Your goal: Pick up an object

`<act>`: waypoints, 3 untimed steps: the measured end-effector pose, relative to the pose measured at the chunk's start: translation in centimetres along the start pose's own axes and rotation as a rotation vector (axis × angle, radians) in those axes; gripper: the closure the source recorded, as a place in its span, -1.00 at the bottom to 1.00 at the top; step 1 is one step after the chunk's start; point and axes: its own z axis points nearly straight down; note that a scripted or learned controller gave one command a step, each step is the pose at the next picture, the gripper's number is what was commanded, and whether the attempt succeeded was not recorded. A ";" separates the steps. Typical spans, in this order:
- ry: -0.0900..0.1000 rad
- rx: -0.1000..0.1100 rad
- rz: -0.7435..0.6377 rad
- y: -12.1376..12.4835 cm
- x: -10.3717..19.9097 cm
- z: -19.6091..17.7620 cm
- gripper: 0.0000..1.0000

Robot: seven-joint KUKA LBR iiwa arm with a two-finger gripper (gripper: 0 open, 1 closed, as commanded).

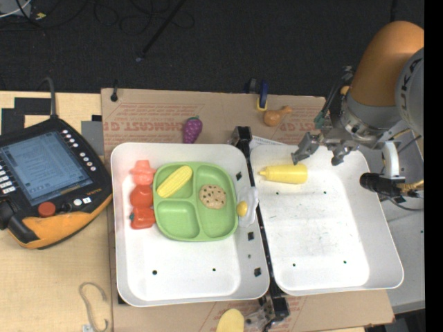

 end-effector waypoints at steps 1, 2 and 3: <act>-0.001 -0.011 -0.001 0.2 0.0 -0.7 -1.00; 0.000 -0.006 -0.003 -0.1 0.6 5.7 -1.00; 0.000 -0.007 -0.003 -0.1 1.0 12.1 -1.00</act>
